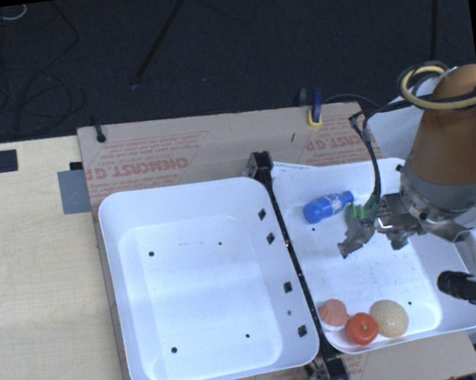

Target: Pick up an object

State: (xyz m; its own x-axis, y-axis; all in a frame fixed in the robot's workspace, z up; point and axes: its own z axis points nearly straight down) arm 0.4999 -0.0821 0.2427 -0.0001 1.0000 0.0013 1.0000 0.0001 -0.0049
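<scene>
Four objects sit in the right bin (431, 311); my gripper (372, 233) hangs open and empty just below the blue bottle (326, 206). The bottle looks round, so it could roll from my fingers as they close.

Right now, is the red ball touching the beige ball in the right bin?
Touching. The camera view shows the red ball pressed against the beige ball with no white bin floor between them, at the near edge of the right bin.

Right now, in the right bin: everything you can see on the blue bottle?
The blue bottle is small, glossy like plastic, blue with a paler cap end pointing right. It lies on its side, slightly tilted, on the floor of the right bin, toward the far end. The gripper sits just nearer and to its right, apart from it. Nothing else touches it.
</scene>
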